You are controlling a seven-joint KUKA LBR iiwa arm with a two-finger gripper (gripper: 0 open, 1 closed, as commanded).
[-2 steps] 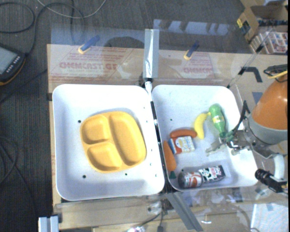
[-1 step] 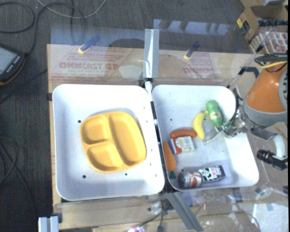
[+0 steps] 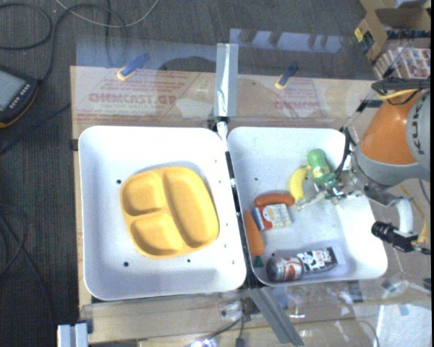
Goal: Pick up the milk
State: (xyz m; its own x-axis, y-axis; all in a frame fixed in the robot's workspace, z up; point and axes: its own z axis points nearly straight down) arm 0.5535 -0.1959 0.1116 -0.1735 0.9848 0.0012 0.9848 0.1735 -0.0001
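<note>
The milk [image 3: 304, 263] is a bottle with a black-and-white cow pattern and a red cap. It lies on its side along the front wall of the right bin [image 3: 362, 244]. My gripper [image 3: 331, 188] hangs over the bin's right middle, beside a green bottle [image 3: 318, 163] and a banana [image 3: 298, 182]. It is well behind the milk and apart from it. The grey arm with its orange band [image 3: 390, 139] comes in from the right.
An orange carton [image 3: 275, 214] and a carrot [image 3: 254, 238] lie left of centre in the right bin, just behind the milk. The left bin [image 3: 101, 266] holds a yellow divided tray [image 3: 170, 210]. A metal divider post [image 3: 224, 85] stands between the bins.
</note>
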